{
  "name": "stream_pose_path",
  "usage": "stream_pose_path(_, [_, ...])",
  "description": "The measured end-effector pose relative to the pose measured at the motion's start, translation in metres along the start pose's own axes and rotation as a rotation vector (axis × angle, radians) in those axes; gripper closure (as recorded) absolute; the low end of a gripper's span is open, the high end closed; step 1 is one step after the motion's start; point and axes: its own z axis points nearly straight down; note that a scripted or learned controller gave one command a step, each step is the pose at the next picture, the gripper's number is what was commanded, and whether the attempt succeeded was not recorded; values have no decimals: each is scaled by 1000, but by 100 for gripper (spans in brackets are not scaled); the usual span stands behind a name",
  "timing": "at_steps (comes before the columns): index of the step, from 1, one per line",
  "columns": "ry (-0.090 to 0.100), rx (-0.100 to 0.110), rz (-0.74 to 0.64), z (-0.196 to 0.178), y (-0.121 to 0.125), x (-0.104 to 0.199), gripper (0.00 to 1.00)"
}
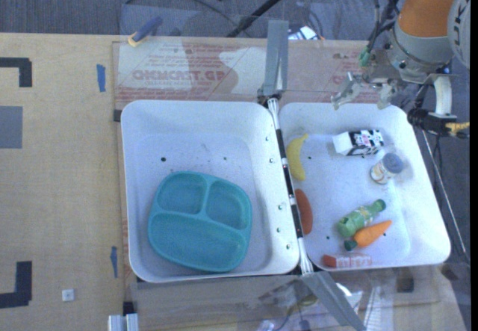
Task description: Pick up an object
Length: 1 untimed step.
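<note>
Overhead, the gripper [366,90] hangs open and empty at the right bin's [426,247] far rim. Candidates lie below — the toy car [360,141] nearest, with the banana [296,155], bottle [359,218] and carrot [371,233] nearby — so a descent here could strike the rim.

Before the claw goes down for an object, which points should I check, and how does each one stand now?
1. Claw open: ok, fingers spread, nothing between them.
2. Claw over the right bin: not ok, it hangs at the far rim.
3. Target free to grasp: ok, the toy car lies apart.
4. Carrot separate: not ok, it touches the green bottle.
5. Banana reachable: cannot tell, it lies near the bin wall.
</note>
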Motion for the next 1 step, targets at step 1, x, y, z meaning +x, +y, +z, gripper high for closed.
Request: stream_pose_path(1, [0,1,129,21,0,-44,0])
